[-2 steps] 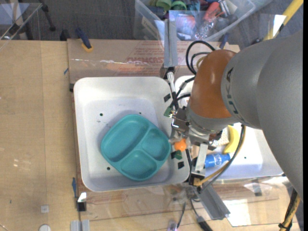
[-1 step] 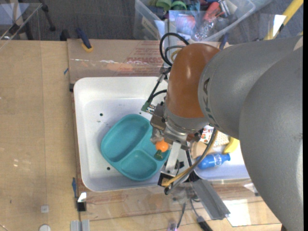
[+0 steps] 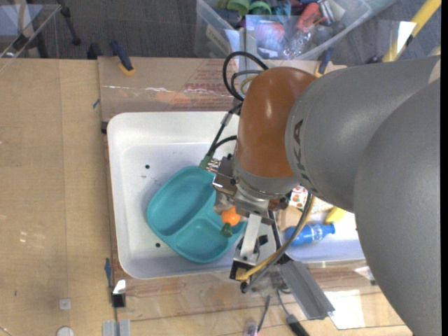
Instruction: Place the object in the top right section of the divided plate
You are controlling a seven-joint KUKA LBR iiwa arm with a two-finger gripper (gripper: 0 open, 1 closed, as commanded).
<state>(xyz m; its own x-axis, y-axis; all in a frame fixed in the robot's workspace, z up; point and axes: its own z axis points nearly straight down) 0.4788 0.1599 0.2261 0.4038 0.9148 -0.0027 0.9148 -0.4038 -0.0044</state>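
A light wooden bench (image 3: 49, 187) fills the left side; at the back, a clear tub of mixed toys (image 3: 294, 9) sits up high, full of bright bits too jumbled to count; a small blue clamp (image 3: 124, 60) lies on the wood near the back edge.

One white bin (image 3: 133, 187) can be seen well; the second bin (image 3: 329, 254) is mostly hidden behind the arm, with just a strip showing on the right; a blue bottle-like thing (image 3: 313, 234) lies in that strip.

There is one teal divided plate (image 3: 183, 212); it rests inside the left bin, near the bin's front right corner, and looks tipped a little; two hollows can be seen in it, a big one toward the upper left and a smaller one lower down; the rest is covered by the arm.

There is one small orange object (image 3: 229, 218); it sits at the plate's right rim, right under the wrist; a tiny green bit (image 3: 227, 232) shows just below it; it is too small and too covered to tell its long side or which way it points.

One grey arm (image 3: 378, 152) with an orange band comes in from the right; the gripper (image 3: 234, 219) hangs over the plate's right edge; I cannot tell how its fingers are set, or if they touch the orange object.
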